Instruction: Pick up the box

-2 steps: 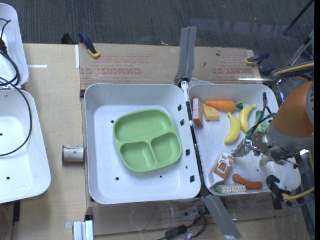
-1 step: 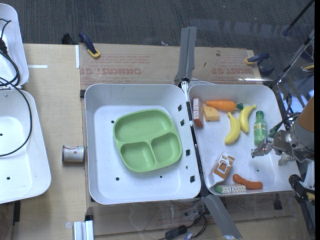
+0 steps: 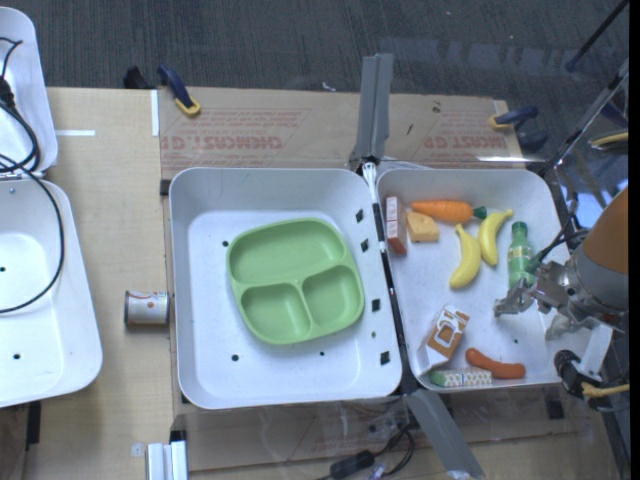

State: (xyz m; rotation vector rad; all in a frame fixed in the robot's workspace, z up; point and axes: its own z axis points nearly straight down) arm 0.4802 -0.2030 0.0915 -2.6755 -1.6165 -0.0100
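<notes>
While the table carries two white bins side by side, the left bin holds a green tray and the right bin holds the clutter. The arm reaches in from the right, its jaws hanging over the bin's right half; whether they are spread or closed cannot be told. The box, orange and white, lies down and to the left of the jaws, near but apart, its long axis tilted toward the bin's near-left corner. A sausage lies just beyond it, bananas and a bottle farther up. Bare floor around the box looks enough for a straight descent.
</notes>
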